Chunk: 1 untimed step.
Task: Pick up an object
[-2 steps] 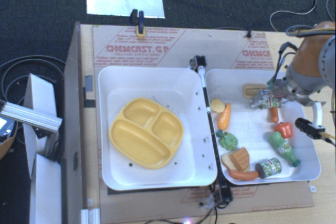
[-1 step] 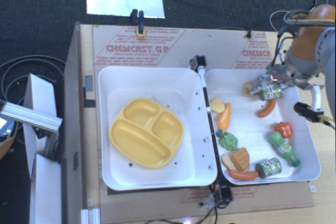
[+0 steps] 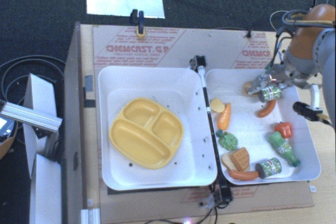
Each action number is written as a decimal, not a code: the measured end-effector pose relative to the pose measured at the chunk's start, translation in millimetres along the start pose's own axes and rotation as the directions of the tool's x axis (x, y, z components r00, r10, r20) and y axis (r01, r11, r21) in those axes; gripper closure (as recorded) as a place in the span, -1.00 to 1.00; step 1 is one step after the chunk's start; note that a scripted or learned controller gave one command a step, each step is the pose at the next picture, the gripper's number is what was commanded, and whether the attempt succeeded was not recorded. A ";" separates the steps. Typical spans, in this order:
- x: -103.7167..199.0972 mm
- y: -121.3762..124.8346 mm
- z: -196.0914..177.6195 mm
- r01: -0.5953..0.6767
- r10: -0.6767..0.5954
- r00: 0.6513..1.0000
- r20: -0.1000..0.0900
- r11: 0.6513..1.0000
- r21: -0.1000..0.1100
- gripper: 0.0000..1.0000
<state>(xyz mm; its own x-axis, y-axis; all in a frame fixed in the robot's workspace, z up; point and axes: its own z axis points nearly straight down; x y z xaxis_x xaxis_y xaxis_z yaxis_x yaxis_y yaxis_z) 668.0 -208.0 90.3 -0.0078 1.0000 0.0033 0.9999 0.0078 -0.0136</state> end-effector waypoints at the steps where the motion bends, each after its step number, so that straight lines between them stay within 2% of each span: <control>1: 35.3 1.9 4.8 -0.003 0.003 1.000 0.004 1.000 -0.017 -1.00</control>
<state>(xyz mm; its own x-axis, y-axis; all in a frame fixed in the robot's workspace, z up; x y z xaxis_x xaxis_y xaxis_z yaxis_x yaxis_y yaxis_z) 669.6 -172.6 85.6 -0.0050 1.0000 -0.0005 1.0000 0.0050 0.0034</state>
